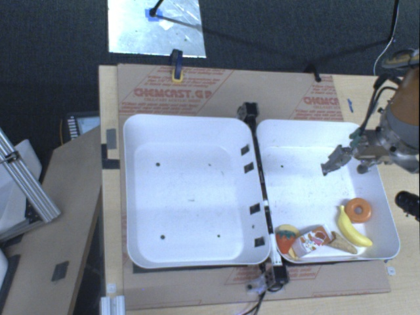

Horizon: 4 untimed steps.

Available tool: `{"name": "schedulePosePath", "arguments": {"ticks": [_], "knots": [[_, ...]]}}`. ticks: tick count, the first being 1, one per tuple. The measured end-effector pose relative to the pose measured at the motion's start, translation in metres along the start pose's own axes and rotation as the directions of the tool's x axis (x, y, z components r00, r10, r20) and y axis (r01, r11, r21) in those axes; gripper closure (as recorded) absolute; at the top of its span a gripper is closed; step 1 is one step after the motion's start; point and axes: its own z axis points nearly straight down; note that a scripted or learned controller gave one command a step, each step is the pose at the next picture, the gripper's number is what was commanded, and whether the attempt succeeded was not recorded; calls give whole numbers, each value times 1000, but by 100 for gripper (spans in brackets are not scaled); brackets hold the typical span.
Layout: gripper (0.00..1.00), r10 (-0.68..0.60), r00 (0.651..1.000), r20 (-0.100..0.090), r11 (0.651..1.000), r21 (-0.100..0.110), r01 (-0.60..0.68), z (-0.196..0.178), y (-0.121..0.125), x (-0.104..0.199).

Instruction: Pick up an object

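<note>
Objects cluster in the near right corner of the right bin (pixel 295 136): a yellow banana (pixel 352 229), an orange ring (pixel 358 209) touching its upper end, a red-and-white packet (pixel 308 242), an orange-red fruit (pixel 286 237) and a brown cone (pixel 342 245). Above them the gripper (pixel 336 161) hangs over bare bin floor, holding nothing; its jaw opening cannot be told. 1 left bin (pixel 187 126) sits alongside

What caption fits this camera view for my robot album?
Robot claw hovers over the right bin, above a banana, orange donut and snack packet in its near corner.
</note>
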Motion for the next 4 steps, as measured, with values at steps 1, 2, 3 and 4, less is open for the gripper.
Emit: {"name": "schedulePosePath", "arguments": {"ticks": [1, 2, 3, 4], "knots": [[0, -8, 1000, -1, 1000, -15, 8, -136, -31, 54], [0, -13, 1000, -4, 1000, -15, 13, -251, -31, 161], [0, 8, 1000, 1, 1000, 12, -8, -106, -32, 106], [0, -12, 1000, -5, 1000, -12, 12, -209, -31, 206]]}}
